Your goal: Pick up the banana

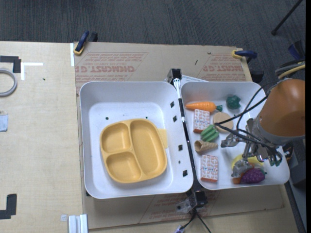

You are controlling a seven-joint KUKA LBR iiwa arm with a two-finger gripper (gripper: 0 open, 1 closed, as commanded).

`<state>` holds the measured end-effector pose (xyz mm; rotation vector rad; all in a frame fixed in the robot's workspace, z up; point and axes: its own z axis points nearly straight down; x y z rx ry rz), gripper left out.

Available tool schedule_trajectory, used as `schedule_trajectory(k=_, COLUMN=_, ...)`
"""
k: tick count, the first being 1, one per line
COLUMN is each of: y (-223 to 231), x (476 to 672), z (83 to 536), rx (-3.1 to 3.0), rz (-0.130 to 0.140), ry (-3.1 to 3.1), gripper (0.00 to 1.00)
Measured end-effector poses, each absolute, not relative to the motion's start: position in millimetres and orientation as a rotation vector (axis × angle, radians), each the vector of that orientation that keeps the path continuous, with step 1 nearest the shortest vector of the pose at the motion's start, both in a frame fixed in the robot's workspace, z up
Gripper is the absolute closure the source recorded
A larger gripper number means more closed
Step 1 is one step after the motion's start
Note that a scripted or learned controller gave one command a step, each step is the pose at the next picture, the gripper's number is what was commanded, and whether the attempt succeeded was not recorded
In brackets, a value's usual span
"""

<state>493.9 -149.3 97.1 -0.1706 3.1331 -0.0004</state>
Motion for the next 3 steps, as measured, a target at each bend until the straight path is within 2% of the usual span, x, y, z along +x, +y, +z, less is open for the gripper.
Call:
schedule_trajectory(k=1, y=-156.6, x=491.0, z=96.9, rx=-0.451, rz=-0.002, ry=3.101, gripper=0.0)
schedule_trajectory(k=2, y=-146.2, x=487.3, z=92.9, rx=-1.147, rz=-0.001, ry=2.92, gripper=0.0)
schedule_trajectory(k=3, y=-122.9, x=484.1, z=92.4, rx=-1.213, rz=0.001, ry=2.895, gripper=0.0)
